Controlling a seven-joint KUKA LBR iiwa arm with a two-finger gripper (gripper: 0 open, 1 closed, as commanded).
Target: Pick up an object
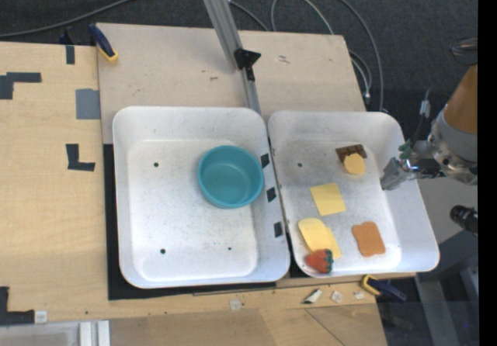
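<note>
The right bin [392, 135] holds several small toy foods. A brown-and-yellow piece [352, 160] lies near its far right. A flat yellow square [328, 199] sits in the middle, and a yellow slab [318, 234] lies below it with a red strawberry-like piece [318, 261] at its end. An orange piece [368, 239] rests at the near right. My gripper [394, 174] hovers at the right bin's right rim, just right of the brown-and-yellow piece, with nothing seen between its fingers.
A teal bowl [230, 175] sits in the left bin [140, 181]. A grey metal pole [225, 22] slants over the bench behind the bins. Cables loop at the back right. A blue-and-yellow clamp [103, 43] lies at the back left.
</note>
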